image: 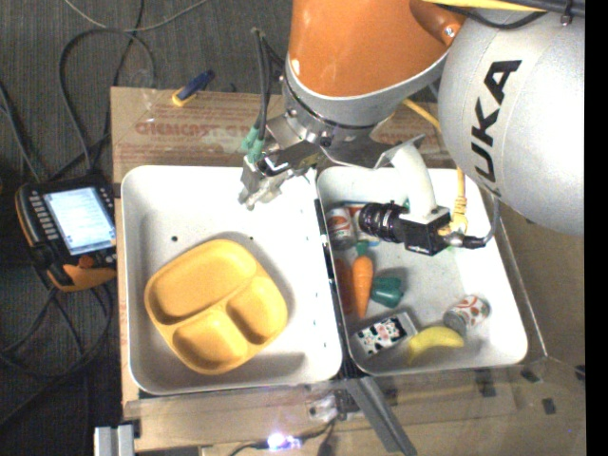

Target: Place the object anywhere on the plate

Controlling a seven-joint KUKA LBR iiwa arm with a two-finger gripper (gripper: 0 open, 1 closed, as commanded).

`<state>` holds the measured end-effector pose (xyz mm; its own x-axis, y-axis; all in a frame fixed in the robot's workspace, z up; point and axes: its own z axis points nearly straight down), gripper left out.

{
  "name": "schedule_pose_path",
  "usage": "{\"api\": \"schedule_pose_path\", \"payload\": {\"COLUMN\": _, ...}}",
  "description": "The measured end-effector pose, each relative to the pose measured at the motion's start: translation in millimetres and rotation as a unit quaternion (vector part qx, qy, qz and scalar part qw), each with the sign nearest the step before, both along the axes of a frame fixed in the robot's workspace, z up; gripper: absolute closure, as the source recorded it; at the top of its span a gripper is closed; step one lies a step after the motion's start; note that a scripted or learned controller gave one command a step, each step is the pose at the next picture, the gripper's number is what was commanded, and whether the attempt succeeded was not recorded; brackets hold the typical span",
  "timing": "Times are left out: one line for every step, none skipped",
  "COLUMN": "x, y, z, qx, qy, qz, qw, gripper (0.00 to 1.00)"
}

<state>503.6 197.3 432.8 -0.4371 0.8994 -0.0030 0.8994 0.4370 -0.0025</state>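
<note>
A yellow divided plate [217, 302] lies in the left bin [142, 207], toward its front. My gripper [258, 188] hangs over the back right corner of that bin, well behind the plate and close to the wall between the bins. I see nothing in it. In the right bin [508, 283] lie an orange carrot [362, 278], a teal piece [388, 288], a yellow banana [435, 340], a small printed box [385, 332], a small can [467, 310] and a red-and-white can [340, 224] partly under the arm's camera mount.
The arm's orange and grey body [380, 36] covers the back of both bins. A black camera [404, 226] on a white bracket sticks out over the right bin. A handheld pendant [71, 221] and cables lie left of the bench.
</note>
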Motion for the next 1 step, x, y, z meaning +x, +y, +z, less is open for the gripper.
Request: {"api": "schedule_pose_path", "payload": {"x": 49.0, "y": -38.7, "z": -78.8, "qx": -0.0009, "qy": 0.001, "qz": -0.019, "qw": 0.9998, "gripper": 1.00}}
